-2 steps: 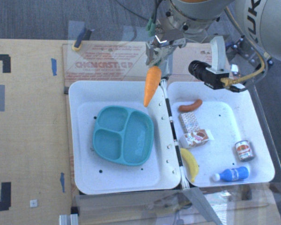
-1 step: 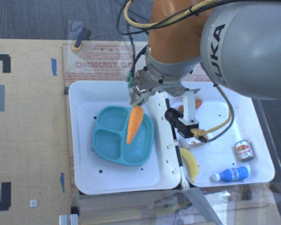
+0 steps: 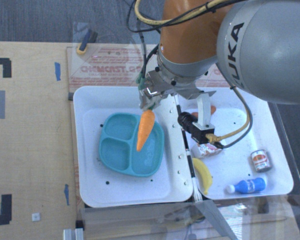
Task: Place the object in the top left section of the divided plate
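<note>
A: Carrying step, by the look of it. Gripper (image 3: 149, 103) clenched on the thick end of the carrot (image 3: 145, 130), tip hanging down and away from the fingers, slightly tilted.

B: And below the tool?

A: Divided plate (image 3: 131, 144), teal, lying in the left bin (image 3: 87, 149). Carrot tip dangling over the large section, near the ridge separating it from the two smaller ones. Hard to say whether touching the plate or just above it.

B: So not yet placed?

A: Judged not. Target section, the top left one, just to the left of the tool and a little below it in the view. Next: shift leftward until the carrot hangs over that pocket, lower, then release.

B: Anything close by?

A: Right of the tool, in the right bin (image 3: 277, 134): banana (image 3: 204, 174), can (image 3: 260, 160), blue bottle (image 3: 248, 185). Well apart from the path.
</note>
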{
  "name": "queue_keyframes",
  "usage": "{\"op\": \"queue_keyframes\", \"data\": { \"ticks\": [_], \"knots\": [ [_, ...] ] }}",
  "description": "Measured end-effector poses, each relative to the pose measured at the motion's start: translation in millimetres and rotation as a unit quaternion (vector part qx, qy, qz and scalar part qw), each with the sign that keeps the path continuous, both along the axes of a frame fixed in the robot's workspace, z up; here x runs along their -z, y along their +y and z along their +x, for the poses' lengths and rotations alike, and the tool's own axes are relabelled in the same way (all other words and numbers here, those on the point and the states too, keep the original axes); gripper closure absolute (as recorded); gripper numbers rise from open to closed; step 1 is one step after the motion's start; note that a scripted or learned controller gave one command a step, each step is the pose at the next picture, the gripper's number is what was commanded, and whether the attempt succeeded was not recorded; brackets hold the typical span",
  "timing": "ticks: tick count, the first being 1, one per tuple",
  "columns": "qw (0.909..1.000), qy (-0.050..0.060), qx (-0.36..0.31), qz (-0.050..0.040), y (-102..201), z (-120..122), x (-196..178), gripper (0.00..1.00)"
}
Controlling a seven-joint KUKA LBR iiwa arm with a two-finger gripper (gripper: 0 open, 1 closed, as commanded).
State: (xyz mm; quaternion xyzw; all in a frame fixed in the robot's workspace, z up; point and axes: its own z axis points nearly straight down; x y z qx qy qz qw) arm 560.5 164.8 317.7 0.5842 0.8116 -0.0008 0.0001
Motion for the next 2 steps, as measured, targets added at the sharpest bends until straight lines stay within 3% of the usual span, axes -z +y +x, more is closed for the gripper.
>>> {"op": "queue_keyframes", "data": {
  "ticks": [1, 2],
  "knots": [
    [0.9838, 0.001, -0.179, 0.0009, 51, -37, 122, 1.0],
    [0.9702, -0.001, -0.242, 0.0007, -52, 1, 118, 1.0]
  ]
}}
